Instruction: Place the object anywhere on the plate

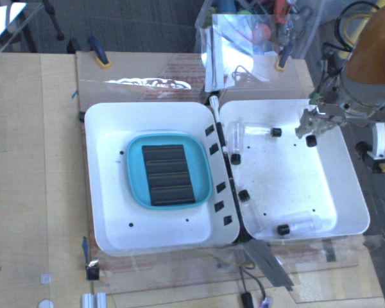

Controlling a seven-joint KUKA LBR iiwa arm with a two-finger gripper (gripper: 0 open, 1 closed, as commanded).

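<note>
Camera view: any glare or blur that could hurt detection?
Camera view: strong glare on the clear plastic sheet behind the bins; the gripper is soft and low-contrast against the right bin; the teal plate is evenly lit and sharp.

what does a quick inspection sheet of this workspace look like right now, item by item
surface: wooden bench bearing two shallow white bins side by side, left bin and right bin
job's things: teal plate in the left bin with a dark ribbed block lying flat on it
clutter: clear tubes with black caps in the right bin, one near the divider, one at the front
grippers: gripper over the far right part of the right bin; finger state unclear
cables: dark cable trailing off the bench's front edge
surroundings: clear tub of mixed items behind the bins; blue clamp at the back
</note>
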